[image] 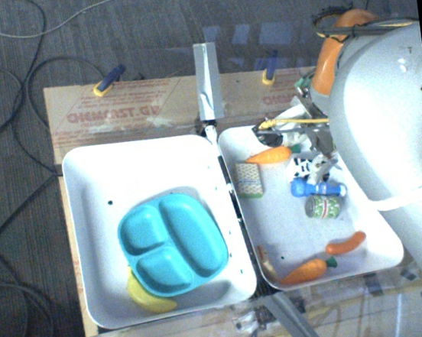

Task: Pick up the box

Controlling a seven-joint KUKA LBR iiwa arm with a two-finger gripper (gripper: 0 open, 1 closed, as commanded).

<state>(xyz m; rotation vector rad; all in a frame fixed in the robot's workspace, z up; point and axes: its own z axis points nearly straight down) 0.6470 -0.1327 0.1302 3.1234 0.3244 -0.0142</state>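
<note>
Looking down on the bench, you have two white bins side by side. The left bin [90, 187] holds a blue divided plate [174, 243], and a yellow item [147, 295] peeks out from under the plate's edge at about 7 o'clock.

The right bin [280, 224] carries the clutter. The box [249, 180], small with a mesh-like pattern, lies at about 9 o'clock in that bin, just beside the wall shared with the left bin. A carrot [269, 156] lies near it at roughly 1 o'clock from the box. A blue bottle-like item [315, 188] and a green round can [324, 207] sit close together toward the bin's 3 o'clock side. Another carrot [305, 271] and an orange sausage-shaped piece [346, 244] lie along the bin's 5 o'clock edge.

The grey arm [384, 110] covers the right side of the bin. Its gripper [317, 146] hangs over the bin's 1 o'clock corner, well apart from the box, and you cannot tell whether it is open or closed.
</note>
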